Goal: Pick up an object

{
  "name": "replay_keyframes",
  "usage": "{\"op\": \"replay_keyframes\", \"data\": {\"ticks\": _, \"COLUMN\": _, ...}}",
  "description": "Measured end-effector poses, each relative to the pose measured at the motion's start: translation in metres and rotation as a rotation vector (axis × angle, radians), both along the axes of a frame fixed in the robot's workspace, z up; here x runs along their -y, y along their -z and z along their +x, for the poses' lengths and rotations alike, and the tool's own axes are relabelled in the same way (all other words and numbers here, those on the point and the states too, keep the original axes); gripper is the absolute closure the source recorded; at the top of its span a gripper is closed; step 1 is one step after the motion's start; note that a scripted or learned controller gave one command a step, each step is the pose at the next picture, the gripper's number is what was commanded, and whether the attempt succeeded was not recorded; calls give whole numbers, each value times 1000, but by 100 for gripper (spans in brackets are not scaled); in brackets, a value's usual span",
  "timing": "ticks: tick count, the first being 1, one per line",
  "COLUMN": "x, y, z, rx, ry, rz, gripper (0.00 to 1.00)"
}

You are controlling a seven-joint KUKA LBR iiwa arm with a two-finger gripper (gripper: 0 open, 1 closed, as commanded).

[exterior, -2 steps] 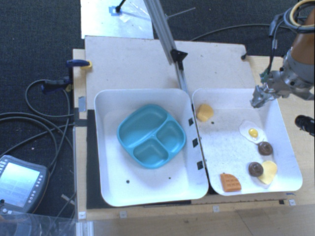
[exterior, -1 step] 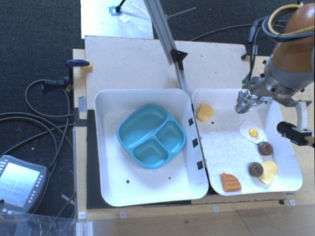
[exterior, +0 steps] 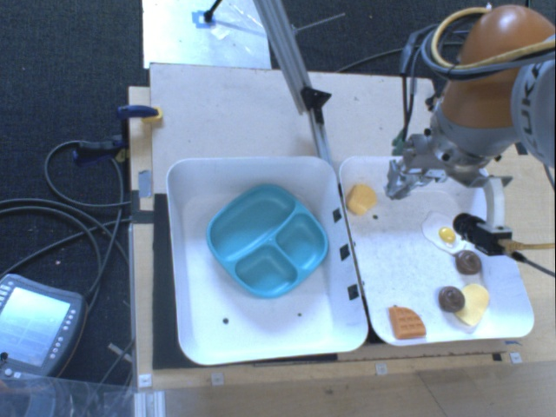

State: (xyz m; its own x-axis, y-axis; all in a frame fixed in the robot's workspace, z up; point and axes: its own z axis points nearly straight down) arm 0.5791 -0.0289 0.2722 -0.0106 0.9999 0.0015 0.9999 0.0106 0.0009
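The task names no single thing, so any of the small things in the right bin (exterior: 521,315) may be the one to pick. The nearest to the tool (exterior: 401,183) is a yellow block (exterior: 360,200), which lies just to the left of it and a little lower, close to the left wall of that bin. The tool hangs over the upper part of the right bin, near its back rim. No thing is seen between its fingers; if they stand wide or narrow cannot be told from this slant view.

Lower and to the right of the tool lies a fried egg toy (exterior: 441,232), white with a yellow middle, and just beside it a black part (exterior: 478,231) that looks fixed to the arm. Further down on the same side there are two brown round pieces (exterior: 468,262) (exterior: 450,298), and a pale yellow heart-shaped piece (exterior: 475,303) that touches the lower one. An orange waffle-like piece (exterior: 406,322) lies far below the tool, near the front wall of the bin.

Well to the left of the tool, in the left bin (exterior: 187,320), rests a blue plate with three compartments (exterior: 268,240). Both bins stand side by side on the desk (exterior: 217,111). The grey arm (exterior: 486,68) with its orange band rises above and to the right of the tool.
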Motion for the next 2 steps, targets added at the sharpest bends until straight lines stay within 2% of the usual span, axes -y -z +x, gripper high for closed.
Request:
{"op": "replay_keyframes", "data": {"ticks": 1, "x": -50, "y": 15, "z": -13, "rx": -1, "ry": -1, "rz": 1, "gripper": 100}}
{"op": "replay_keyframes", "data": {"ticks": 2, "x": -111, "y": 33, "z": -9, "rx": -2, "ry": -1, "rz": 1, "gripper": 100}}
